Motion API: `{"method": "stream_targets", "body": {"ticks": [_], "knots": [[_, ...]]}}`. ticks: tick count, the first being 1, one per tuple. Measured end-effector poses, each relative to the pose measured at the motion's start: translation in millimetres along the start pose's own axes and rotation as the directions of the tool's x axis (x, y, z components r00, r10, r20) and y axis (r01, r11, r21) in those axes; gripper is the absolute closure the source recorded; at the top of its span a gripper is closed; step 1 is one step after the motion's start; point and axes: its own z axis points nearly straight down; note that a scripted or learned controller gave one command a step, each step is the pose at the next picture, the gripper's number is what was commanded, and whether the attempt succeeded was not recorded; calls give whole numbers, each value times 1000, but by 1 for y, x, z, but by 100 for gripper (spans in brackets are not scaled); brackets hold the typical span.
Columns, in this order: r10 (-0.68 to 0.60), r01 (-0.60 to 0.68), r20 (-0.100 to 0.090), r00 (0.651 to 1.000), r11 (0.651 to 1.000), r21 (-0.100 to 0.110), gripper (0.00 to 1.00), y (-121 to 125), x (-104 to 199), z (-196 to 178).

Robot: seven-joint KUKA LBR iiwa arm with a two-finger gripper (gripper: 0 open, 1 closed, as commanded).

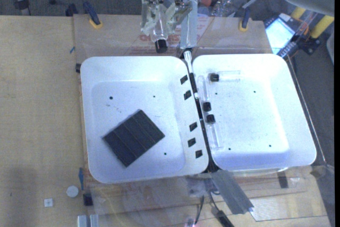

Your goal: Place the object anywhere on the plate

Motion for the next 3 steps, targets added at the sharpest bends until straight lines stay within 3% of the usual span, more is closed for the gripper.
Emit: {"method": "stream_targets", "body": {"ticks": [1, 2, 3], "knots": [[-607, 607, 1, 795, 795, -1, 100, 0, -1, 1], [-860, 860, 3, 510, 510, -1, 100, 1, -13, 1], [-965, 965, 8, 262, 262, -5, 100, 3, -12, 183]]}}
